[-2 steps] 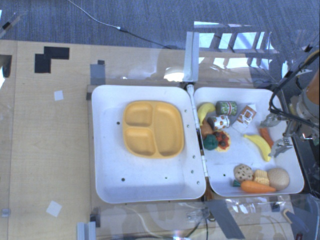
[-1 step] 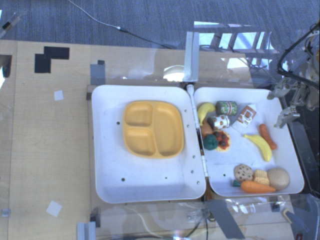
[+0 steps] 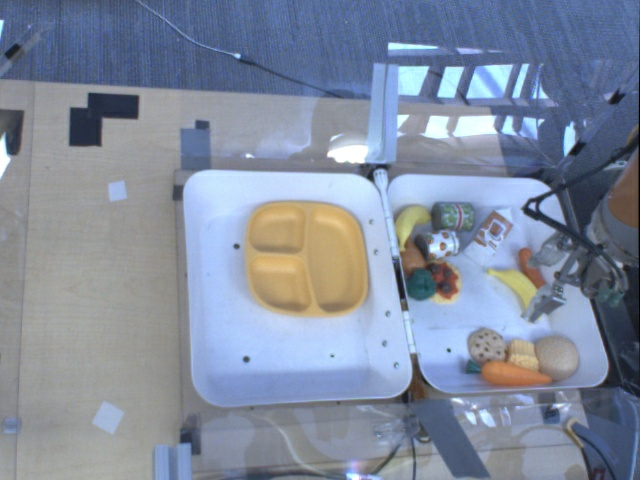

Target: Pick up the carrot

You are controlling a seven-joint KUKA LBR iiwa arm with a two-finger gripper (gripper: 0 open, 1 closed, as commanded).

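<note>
The carrot (image 3: 512,374), orange with a green stub at its left end, lies flat along the front edge of the right bin (image 3: 600,373). It sits just below a cookie (image 3: 486,345), a yellow corn piece (image 3: 522,353) and a tan roll (image 3: 556,356). My gripper (image 3: 546,280) hangs over the bin's right side, well behind the carrot and apart from it. Its two fingers stand spread, one behind the other, with nothing held between them. A small banana (image 3: 514,285) and a red-orange piece (image 3: 527,264) lie just left of the fingertips.
The left bin (image 3: 215,358) holds a yellow divided plate (image 3: 304,257). At the back left of the right bin lie a second banana (image 3: 408,223), a green can (image 3: 453,215), a small tin (image 3: 440,244), a white carton (image 3: 490,236), a green toy (image 3: 421,284) and a red toy (image 3: 447,281).
</note>
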